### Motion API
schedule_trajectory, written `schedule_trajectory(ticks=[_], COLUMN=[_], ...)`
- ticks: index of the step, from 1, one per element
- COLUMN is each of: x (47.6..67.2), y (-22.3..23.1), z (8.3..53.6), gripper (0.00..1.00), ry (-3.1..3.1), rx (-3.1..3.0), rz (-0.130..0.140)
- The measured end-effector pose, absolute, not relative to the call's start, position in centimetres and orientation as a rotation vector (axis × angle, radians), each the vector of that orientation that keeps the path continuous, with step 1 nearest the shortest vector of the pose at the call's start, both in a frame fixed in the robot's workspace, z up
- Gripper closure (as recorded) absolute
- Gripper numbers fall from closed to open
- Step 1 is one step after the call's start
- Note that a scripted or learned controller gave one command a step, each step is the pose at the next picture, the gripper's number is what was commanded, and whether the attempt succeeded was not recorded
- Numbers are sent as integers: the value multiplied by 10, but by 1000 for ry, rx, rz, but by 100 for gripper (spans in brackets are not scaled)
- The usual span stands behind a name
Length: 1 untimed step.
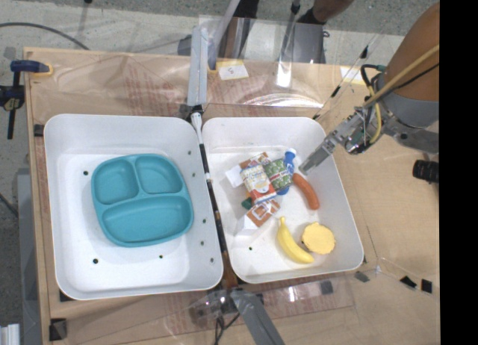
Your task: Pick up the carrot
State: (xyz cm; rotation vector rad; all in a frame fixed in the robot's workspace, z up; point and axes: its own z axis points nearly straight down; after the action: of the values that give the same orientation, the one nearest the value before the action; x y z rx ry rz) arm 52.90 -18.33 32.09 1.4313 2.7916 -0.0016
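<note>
Juice cartons (263, 178), a banana (292, 243) and a yellow round (318, 239) are crowding the carrot (306, 190), lying just below the gripper (309, 163); its opening cannot be told.

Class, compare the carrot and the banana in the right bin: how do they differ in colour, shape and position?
The carrot is orange and nearly straight; the banana is yellow and curved. The carrot lies farther back, just below the claw; the banana lies nearer the bin's front wall. Both are elongated and lying flat.
</note>
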Motion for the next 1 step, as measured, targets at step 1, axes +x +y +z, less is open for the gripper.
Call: schedule_trajectory(ticks=[1], x=[518], y=[-190], z=[285], gripper=[0], ry=[2916], rx=[1169], rz=[-1])
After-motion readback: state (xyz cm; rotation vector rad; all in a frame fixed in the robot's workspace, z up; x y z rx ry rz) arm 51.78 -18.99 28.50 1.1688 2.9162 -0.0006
